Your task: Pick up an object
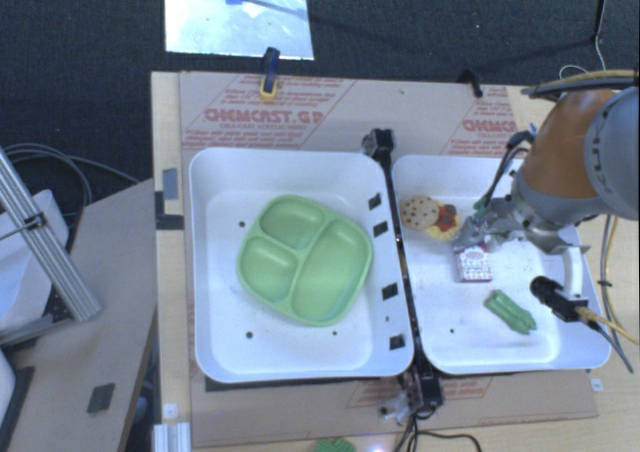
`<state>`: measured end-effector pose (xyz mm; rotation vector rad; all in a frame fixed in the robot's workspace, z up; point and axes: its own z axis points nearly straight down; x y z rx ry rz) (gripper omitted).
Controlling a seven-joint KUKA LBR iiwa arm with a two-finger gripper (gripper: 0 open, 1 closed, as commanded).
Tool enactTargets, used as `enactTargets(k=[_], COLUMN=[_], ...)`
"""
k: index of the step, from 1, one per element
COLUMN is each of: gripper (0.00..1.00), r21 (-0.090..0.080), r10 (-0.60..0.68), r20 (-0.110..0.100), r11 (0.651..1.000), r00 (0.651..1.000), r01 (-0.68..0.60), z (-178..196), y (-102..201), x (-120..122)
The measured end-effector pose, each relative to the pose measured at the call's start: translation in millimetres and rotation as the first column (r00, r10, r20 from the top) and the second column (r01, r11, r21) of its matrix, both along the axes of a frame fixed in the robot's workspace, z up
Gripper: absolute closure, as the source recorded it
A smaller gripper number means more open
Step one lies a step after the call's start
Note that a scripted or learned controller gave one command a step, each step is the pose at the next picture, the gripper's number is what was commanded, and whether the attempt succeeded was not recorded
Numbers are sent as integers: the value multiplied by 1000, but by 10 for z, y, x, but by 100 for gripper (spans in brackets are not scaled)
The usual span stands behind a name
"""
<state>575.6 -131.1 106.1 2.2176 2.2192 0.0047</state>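
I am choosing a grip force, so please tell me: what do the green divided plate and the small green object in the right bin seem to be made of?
The green divided plate looks like moulded plastic with a smooth matte finish: even pale colour, rounded compartment walls. The small green object looks like soft plastic or rubber, perhaps toy food, with a lumpy outline; it is too small to be sure.

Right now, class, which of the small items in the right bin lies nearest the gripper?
The small pink-and-white packet, directly under the gripper. The cookie sits farther left, and the green toy lies lower down the right bin.
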Motion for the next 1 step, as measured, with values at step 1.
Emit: enactTargets(k=[1], gripper=[100], r21=[2], r10=[8], r20=[1], r11=[1000], r00=[1000], r01=[-8], z=[915], y=[614], x=[-236])
